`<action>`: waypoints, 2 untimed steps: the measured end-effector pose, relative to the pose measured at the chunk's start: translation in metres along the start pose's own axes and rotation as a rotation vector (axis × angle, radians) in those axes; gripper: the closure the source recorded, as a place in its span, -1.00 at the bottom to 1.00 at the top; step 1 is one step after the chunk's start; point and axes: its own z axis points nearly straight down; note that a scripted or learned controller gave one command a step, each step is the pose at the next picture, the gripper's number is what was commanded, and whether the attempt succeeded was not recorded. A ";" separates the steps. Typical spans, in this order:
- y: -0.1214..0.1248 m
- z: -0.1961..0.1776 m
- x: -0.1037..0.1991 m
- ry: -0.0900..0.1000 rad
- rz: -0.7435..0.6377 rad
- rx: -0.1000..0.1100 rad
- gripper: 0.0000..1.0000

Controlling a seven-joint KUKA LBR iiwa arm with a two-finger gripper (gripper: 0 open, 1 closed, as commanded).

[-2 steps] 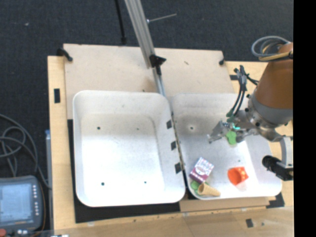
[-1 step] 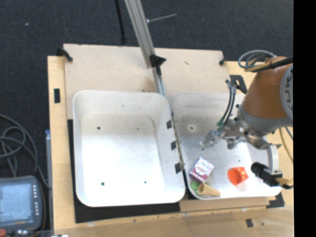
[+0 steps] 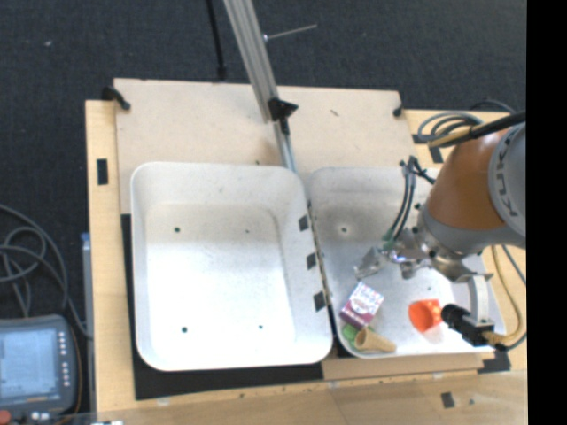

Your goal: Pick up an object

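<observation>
Hovering over the right bin (image 3: 354, 189), we're approaching the purple box (image 3: 361, 304); gripper (image 3: 383, 259) opening and hold we can't tell, next lowering onto it.

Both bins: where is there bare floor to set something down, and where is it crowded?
The left bin has bare floor wall to wall. In the right bin, only the far corner beside the divider is free; its near end holds the purple packet, cone, orange piece and the arm.
</observation>
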 end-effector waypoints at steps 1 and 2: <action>0.000 0.048 -0.001 -0.001 0.000 -0.003 -1.00; 0.002 0.035 -0.001 0.001 0.008 -0.009 1.00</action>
